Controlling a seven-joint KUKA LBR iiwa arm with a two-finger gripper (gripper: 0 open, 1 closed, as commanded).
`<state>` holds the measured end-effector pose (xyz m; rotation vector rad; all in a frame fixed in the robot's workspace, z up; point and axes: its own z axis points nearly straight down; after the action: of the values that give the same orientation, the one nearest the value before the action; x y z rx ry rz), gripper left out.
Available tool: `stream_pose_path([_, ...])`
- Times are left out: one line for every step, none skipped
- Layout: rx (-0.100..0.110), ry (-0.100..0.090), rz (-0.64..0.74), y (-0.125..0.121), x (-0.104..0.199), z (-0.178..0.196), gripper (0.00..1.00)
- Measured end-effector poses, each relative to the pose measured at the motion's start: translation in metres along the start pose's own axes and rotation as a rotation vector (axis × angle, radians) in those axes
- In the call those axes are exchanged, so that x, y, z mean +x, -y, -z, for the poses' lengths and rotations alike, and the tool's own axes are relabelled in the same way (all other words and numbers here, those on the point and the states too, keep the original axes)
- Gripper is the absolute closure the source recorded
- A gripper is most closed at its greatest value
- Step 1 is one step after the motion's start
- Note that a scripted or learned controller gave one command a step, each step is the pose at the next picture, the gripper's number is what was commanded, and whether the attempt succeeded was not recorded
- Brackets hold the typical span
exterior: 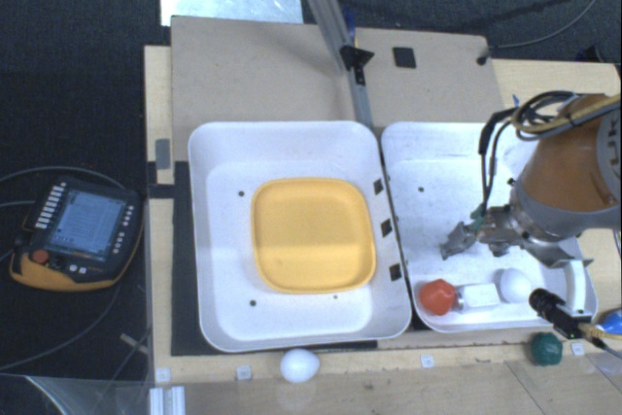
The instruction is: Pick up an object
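The arm (pixel 569 175) enters from the right edge of the frame and hangs over the right bin (pixel 428 160). Its gripper (pixel 465 238) sits at that bin's centre; whether the claw is apart or together cannot be told. Along the bin's lower edge lie a red ball (pixel 438 296), a white block (pixel 478 295) and a white egg-shaped piece (pixel 513 284), side by side. The left bin (pixel 219 209) carries a yellow plate (pixel 314 234). A second white egg (pixel 299 364) rests on the bench below the left bin, and a green ball (pixel 546 350) lies at lower right.
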<state>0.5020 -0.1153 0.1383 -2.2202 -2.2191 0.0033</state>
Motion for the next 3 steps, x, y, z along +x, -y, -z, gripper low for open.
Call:
stream_pose_path([0.0,0.0,0.0,0.001,0.0,-0.05,0.0])
stream_pose_path([-0.005,0.001,0.001,-0.001,0.0,-0.038,1.0])
stream_pose_path([-0.007,0.001,0.001,0.0,-0.002,0.004,1.0])
